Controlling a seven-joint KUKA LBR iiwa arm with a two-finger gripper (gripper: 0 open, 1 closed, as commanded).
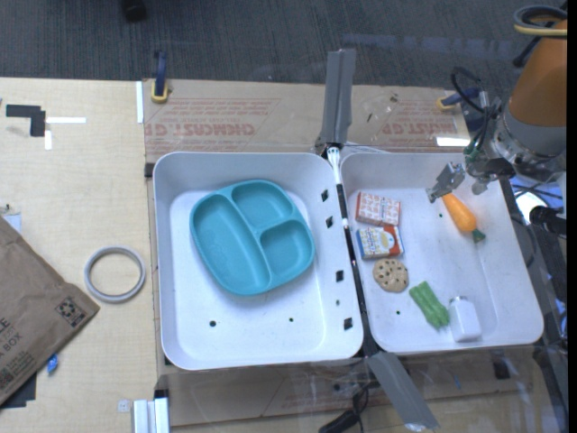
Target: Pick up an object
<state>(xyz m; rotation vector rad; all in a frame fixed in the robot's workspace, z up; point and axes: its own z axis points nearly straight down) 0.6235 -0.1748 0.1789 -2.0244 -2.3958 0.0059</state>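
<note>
My gripper (462, 180) hangs over the back of the right bin (505, 332), its two fingers spread apart and nothing between them. Just below it lies an orange carrot with a green tip (460, 213), close to the fingertips but not gripped. Further left in the same bin are two small snack boxes, one behind (378, 208) and one in front (379, 240), with a round cookie (391, 274) nearer the front. A green pod-shaped piece (429, 303) and a white block (464, 318) rest near the bin's front edge.
The left bin (180, 332) holds a teal divided plate (252, 235). A roll of tape (114, 271) and a brown cardboard box (32, 305) lie on the bench to the left. A grey divider post (338, 97) stands behind the bins.
</note>
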